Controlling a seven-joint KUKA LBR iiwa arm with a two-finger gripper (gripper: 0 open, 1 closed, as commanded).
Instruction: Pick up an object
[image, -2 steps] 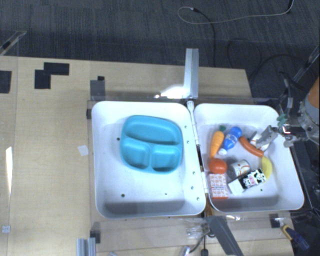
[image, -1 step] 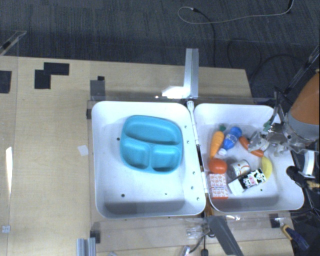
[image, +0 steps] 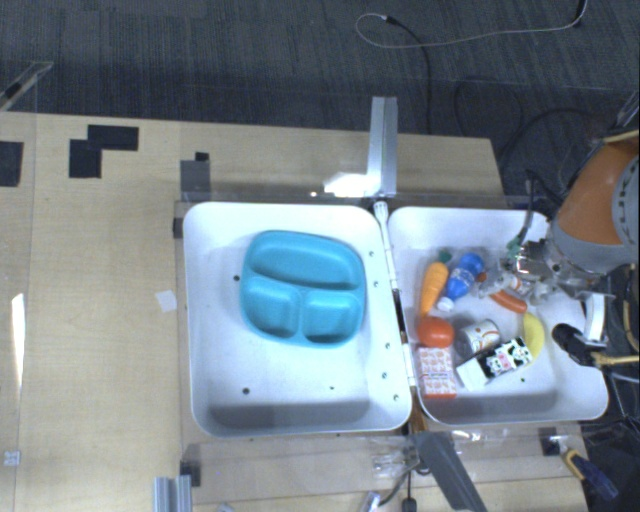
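1. Grey metal is what I am seeing at the end of the arm: the gripper (image: 520, 268) is hanging low over the upper right part of the right bin (image: 575, 400), with the orange band of the arm (image: 605, 200) above it at the right edge.
2. I am not able to tell how the gripper is set; its tip is a small, cluttered shape, so I am leaving this undecided. I am seeing nothing clearly lifted by it.
3. Just beside the tip, a small red-orange piece (image: 508, 300) is lying on the bin floor, and a blue-and-white bottle (image: 460, 277) is lying to its left.
4. Going further out, an orange carrot-like toy (image: 432, 286) is resting near the divider, a red tomato-like ball (image: 435, 331) is below it, and a red-patterned packet (image: 436, 371) is lying under that.
5. A small can (image: 481, 335), a black-and-white box (image: 497, 361) and a yellow banana-like piece (image: 534, 335) are sitting in the lower middle.
6. The left bin (image: 215, 330) is holding a blue divided tray (image: 300, 287).
7. My judgement: the pick is not yet done. All things are lying in the bin; closing on one and lifting is what is remaining.
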